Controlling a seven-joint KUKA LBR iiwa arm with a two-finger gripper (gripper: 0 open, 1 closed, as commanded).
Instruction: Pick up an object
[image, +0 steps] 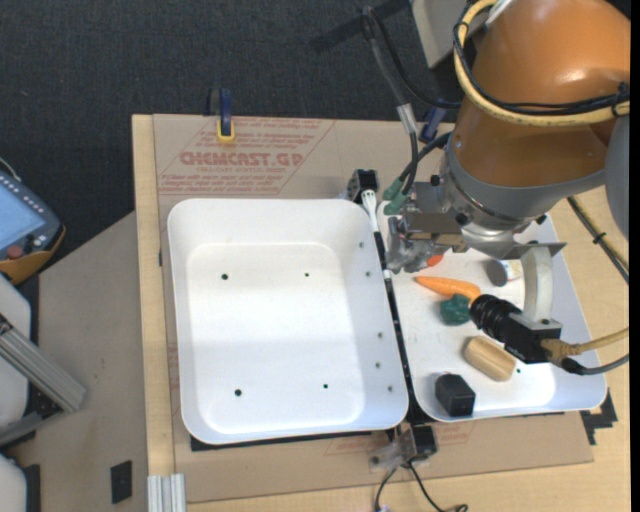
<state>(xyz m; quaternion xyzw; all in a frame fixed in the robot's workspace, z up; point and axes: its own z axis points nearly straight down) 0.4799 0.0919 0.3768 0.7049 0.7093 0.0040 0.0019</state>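
Orange-banded grey arm enters from view's right. Gripper (408, 245) is low over the right bin (560, 395), at its far-left corner, close to the seam w/ the left bin (190, 330). Gripper state: cannot tell, since the wrist body blocks the view.

Candidate items, all in the right bin:
- Orange carrot (447, 287): lying flat, thin end toward the gripper, just beside it on the near side.
- Green item (457, 311): touching the carrot's thick end.
- Tan wooden block (489, 358): nearer the front, apart from the green item.
- Black cube (454, 394): front-left, close to the rim.

Both bins sit on a brown cardboard sheet (250, 150) w/ red print.
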